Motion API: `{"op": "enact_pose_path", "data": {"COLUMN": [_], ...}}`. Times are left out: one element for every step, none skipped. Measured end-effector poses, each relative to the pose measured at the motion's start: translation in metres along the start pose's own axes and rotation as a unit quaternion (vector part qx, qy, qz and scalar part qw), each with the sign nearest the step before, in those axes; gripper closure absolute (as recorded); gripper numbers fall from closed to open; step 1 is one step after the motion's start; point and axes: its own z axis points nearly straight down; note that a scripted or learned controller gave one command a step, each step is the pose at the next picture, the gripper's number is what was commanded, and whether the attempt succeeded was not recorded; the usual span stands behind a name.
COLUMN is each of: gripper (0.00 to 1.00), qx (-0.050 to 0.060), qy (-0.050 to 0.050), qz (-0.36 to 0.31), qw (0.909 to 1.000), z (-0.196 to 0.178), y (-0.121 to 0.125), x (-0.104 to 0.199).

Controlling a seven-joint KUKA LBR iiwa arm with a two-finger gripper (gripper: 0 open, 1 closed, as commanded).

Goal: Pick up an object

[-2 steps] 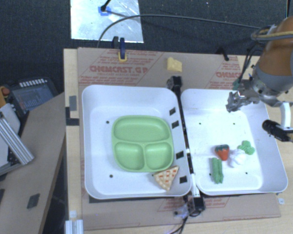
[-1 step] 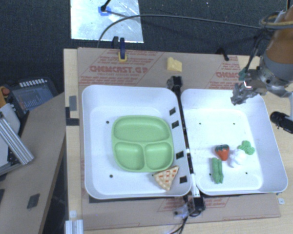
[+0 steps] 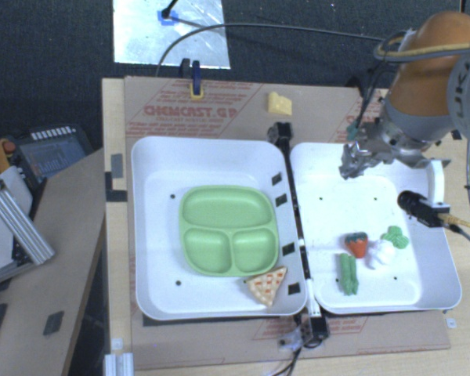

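Green bean (image 3: 348, 274) lies lengthwise, near-vertical in view

Open right-bin floor (image 3: 329, 233) left of clustered toys (image 3: 372, 253)

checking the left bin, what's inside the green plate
Nothing lies in the three compartments of the green plate. A pizza slice toy sits by its lower right corner; whatever is under the plate is hidden.

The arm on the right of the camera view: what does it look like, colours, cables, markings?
The arm is a rounded grey shell with a broad orange band above the wrist. Dark letters mark the grey shell at the frame's right edge, too cropped to read. Thin dark cables loop over the band and run down toward the gripper, a small dark grey metal assembly, too blurred to make out in detail.
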Motion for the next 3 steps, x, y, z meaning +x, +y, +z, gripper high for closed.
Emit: {"op": "enact_pose_path", "data": {"gripper": [1.0,1.0,1.0], "qx": [0.0,0.0,0.001], "qy": [0.0,0.001,0.0], "qz": [0.0,-0.001,0.0], "qw": [1.0,1.0,1.0], "z": [0.013,0.025,0.03], "y": [-0.017,-0.025,-0.04], "x": [0.047,0.098,0.142]}}
